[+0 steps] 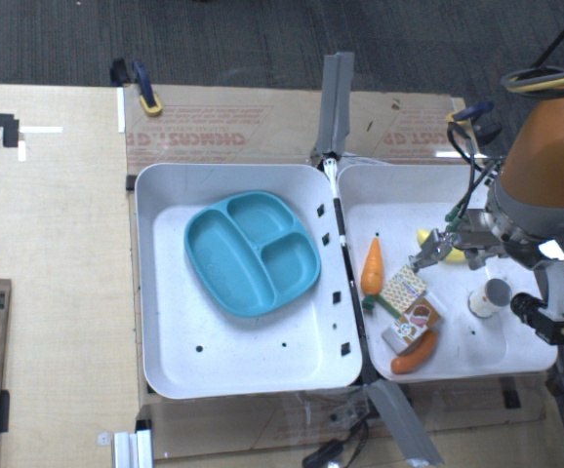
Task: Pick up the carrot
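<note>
Carrot [371, 266] lies by the right bin's [477, 367] left wall, bare floor above; gripper [431, 253] hovers just right, finger state unclear.

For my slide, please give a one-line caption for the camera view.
The gripper hovers in the right bin, right of the carrot; blue plate in left bin.

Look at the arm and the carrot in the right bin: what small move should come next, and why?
Probably a short shift toward the left bin, then down. The gripper hangs to the right of the carrot, which lies near the right bin's left wall, with a small checked packet just beside it.
</note>
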{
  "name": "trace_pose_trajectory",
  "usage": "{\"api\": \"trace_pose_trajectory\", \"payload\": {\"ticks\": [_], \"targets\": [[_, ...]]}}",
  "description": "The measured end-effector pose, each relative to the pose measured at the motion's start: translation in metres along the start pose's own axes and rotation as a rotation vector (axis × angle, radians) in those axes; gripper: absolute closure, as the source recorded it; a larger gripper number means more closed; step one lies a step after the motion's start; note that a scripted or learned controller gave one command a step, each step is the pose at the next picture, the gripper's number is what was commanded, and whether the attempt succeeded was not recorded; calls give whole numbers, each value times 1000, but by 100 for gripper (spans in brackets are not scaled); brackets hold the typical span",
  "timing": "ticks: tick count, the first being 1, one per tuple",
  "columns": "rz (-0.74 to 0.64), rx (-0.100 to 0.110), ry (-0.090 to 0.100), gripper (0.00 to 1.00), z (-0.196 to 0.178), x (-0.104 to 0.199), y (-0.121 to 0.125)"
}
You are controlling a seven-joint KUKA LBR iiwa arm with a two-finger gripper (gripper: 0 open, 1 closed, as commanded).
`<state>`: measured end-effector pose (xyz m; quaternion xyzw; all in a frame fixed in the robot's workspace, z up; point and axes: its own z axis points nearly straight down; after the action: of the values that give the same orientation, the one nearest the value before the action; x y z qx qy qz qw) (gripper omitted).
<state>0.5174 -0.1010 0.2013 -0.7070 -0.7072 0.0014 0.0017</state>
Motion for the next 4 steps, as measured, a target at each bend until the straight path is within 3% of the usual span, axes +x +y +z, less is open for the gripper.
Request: {"api": "trace_pose_trajectory", "payload": {"ticks": [1, 2, 3, 4], "targets": [[-40, -1, -1, 0, 11, 73, 34], [-47, -1, -1, 0, 11, 95, 35], [-301, -3, -2, 0, -63, 118, 17], [-354, -1, -1, 0, 11, 107, -12]]}}
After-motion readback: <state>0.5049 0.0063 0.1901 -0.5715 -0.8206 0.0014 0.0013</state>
